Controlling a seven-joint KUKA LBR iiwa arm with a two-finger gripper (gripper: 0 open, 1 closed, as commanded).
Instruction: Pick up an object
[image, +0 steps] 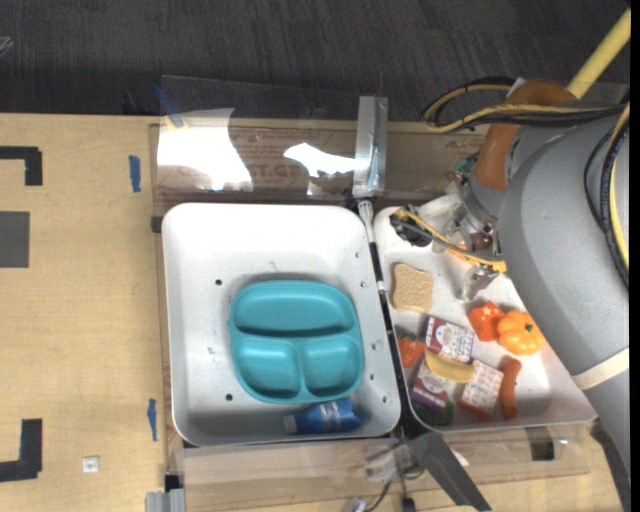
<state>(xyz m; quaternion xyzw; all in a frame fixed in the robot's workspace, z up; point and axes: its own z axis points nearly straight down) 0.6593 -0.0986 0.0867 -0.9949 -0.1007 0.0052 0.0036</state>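
At upper right of the frame, the gripper hangs over the right bin; whether its jaws are open I cannot tell. Below it lies a bread slice, long axis seemingly running top to bottom.

The teal three-compartment plastic tray lay in the left white bin; a blue bottle lay just below it.
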